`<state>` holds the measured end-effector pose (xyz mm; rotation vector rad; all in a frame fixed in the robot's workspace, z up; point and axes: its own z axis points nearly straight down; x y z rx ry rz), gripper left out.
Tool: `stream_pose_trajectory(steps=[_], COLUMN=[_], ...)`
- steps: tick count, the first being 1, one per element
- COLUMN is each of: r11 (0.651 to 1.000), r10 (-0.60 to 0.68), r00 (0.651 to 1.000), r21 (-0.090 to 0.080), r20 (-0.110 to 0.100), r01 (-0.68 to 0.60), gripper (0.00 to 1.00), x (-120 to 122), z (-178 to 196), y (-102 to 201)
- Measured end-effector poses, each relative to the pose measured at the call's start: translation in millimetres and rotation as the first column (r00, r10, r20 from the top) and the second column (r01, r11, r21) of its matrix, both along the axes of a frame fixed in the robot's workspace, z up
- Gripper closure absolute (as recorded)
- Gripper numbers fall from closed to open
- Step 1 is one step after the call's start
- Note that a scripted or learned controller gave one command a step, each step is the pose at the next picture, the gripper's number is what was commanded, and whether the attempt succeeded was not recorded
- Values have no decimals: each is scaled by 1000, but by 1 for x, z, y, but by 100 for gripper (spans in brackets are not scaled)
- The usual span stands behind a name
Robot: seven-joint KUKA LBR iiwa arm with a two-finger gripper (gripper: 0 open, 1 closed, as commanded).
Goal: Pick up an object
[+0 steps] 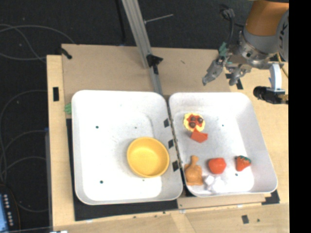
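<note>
The tool (224, 75) is hanging above the surface (194, 67), just beyond the far rim of the right bin (243, 103), at the end of the grey arm with its orange band (265, 13). Its two fingers (212, 74) are standing apart, and nothing is lying between them.

Inside the right bin, the nearest things to the tool are sitting toward the bin's left wall: a small yellow tart with dark berries (194, 122), and a red block (199, 137) touching its near edge. Farther toward the near rim, three things are lying in a row. An orange drumstick-shaped toy (194, 171) is lying at the left, its long axis running from the near rim toward the far rim, with the narrow end pointing away toward the tart. A red tomato (216, 165) is sitting beside it, and a strawberry (243, 163) is resting to the right, its green top pointing up and to the right. A white crumpled item (214, 182) is lying just below the tomato.

In the left bin (97, 110), a yellow bowl (147, 157) is sitting upright near the dividing wall.
</note>
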<state>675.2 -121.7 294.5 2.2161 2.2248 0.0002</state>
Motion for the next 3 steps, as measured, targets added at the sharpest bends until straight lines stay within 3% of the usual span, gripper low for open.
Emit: stream_pose_trajectory(steps=[1,3], r11=[1000,1000], r10=[0,-5], r00=[1000,1000], r21=[-1,-3], r20=[0,-5], r01=[0,5], gripper=[0,0], x=[0,0], z=[0,-93], y=[0,0])
